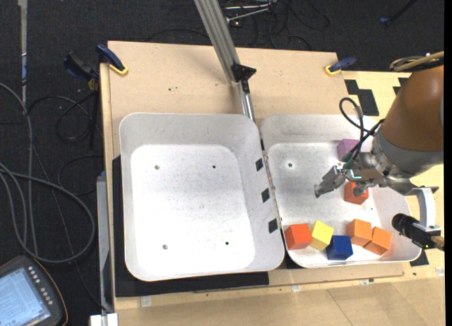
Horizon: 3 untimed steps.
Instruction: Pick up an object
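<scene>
A plywood bench (183, 81) carries two shallow white bins side by side, held at its far corners by blue-and-yellow clamps (111, 61). A slanted aluminium pole (215, 25) crosses the far edge of the bench and ends near the seam between the bins. Black cables (42, 176) trail over the dark floor to the left, and the corner of a control pendant screen (21, 293) shows at lower left.

The KUKA arm (417, 127), its orange band uppermost, reaches in from the right over the right bin (296, 155). Its gripper (330, 182) hangs low over the middle of that bin, pointing toward the left; how far the claw is parted cannot be told from this angle, and nothing can be seen held in it. A small red-orange block (355, 192) lies just beside the wrist, partly hidden by it, and a purple block (347, 147) sits behind the arm's cabling.

Along the near wall of the right bin lie an orange cube (298, 235), a yellow cube (322, 233), a blue cube (340, 248), and two more orange blocks (370, 235) close together. The left bin (191, 190) shows only its speckled white floor.
</scene>
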Tool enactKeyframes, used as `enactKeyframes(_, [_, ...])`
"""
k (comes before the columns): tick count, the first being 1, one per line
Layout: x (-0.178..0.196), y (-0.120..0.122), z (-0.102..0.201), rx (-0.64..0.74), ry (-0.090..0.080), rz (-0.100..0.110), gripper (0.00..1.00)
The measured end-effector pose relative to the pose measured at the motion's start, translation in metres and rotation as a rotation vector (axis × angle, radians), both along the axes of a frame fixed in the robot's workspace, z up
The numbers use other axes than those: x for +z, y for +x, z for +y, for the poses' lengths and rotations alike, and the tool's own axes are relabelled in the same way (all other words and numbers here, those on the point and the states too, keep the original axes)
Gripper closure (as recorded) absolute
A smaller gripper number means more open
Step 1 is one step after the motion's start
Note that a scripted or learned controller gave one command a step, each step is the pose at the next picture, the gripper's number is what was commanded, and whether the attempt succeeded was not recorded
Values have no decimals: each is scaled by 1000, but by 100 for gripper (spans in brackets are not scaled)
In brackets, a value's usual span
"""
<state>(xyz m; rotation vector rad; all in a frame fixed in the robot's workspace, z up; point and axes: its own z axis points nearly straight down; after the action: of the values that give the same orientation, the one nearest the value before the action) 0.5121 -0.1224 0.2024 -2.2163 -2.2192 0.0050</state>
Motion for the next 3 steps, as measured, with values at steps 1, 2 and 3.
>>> enactKeyframes(1, [2, 1, 0, -1, -1, -6, 0])
enactKeyframes(2, [-58, 6, 6, -2, 0, 0, 0])
enactKeyframes(3, [-109, 6, 6, -2, -2, -5, 0])
